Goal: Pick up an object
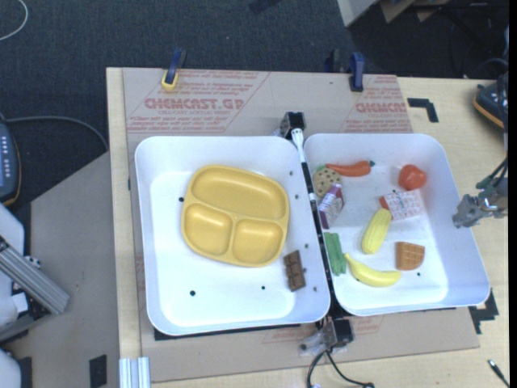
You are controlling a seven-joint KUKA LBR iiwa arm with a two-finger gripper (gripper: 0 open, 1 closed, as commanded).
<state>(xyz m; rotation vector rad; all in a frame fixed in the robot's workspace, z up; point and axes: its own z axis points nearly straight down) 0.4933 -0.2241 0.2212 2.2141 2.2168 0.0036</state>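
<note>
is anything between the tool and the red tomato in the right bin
Nothing visible. The tool sits over the right bin's right rim; the tomato lies to its left with bare bin floor between. The pink packet sits just below that line.

The end effector (475, 210) sits at the right edge with the arm behind it cut off, its fingers too small and blurred to read, and the small wrapped packet (330, 204) beside the cookie (325, 179) stays too blurred to identify.

Divided plate (234, 215) in left bin (161, 297), toy foods (378, 231) in right bin (452, 281)
</note>
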